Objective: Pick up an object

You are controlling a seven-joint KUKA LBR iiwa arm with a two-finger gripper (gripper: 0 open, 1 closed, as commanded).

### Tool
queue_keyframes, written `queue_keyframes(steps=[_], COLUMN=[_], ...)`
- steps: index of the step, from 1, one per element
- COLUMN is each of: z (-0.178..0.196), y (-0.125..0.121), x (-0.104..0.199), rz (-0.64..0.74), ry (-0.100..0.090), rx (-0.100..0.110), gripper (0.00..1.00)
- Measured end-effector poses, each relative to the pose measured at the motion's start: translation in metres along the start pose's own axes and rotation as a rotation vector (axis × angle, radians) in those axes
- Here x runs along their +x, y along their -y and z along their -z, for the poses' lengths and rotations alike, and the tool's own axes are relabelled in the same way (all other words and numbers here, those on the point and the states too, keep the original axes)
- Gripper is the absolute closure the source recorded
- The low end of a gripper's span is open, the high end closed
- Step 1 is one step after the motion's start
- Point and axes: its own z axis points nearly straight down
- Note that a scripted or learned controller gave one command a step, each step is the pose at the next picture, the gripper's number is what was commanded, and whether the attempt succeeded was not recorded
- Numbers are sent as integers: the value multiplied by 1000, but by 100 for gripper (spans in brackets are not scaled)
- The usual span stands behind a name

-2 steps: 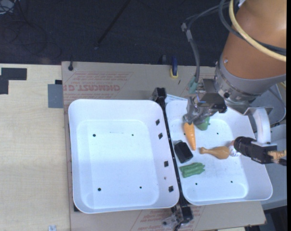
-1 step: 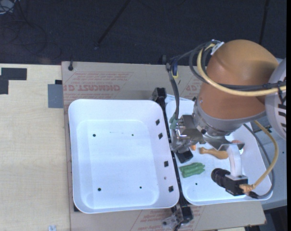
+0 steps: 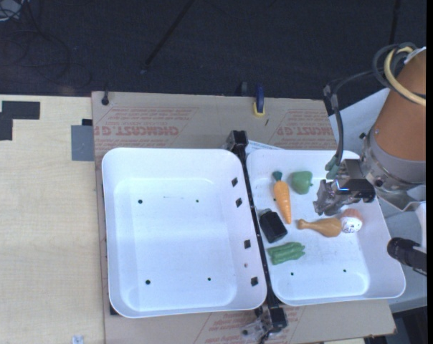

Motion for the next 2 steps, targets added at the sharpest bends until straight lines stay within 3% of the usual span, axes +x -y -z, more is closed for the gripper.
queue_keyframes(steps=[1, 2], z=[-13, -60], y=[0, 1], x=[48, -29], rz=[15, 3], ry=[-5, -2], rx=[4, 8], gripper=[100, 100])
